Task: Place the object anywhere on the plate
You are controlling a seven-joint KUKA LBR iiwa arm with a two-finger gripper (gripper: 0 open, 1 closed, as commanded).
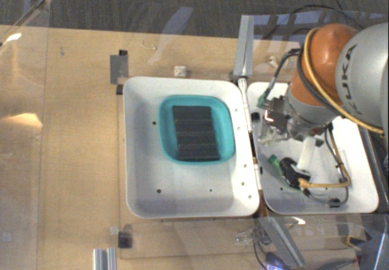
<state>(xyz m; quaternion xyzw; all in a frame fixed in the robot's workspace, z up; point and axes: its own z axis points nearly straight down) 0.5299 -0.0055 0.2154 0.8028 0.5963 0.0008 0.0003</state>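
Observation:
A teal square plate (196,129) with rounded corners sits in the left white bin (146,183), toward its back right. A dark ribbed rectangular object (195,132) lies flat on the plate and covers most of its middle. My gripper (271,131) hangs under the grey and orange wrist over the right white bin (358,196), near that bin's left wall. It is to the right of the plate and apart from the dark object. The wrist hides much of the gripper.
The wall between the two bins (251,153) runs just left of the gripper. A metal post (245,44) stands behind that wall. A small pale cube (179,70) lies on the wooden bench behind the left bin. Black brackets (120,67) mark the bin's left corners.

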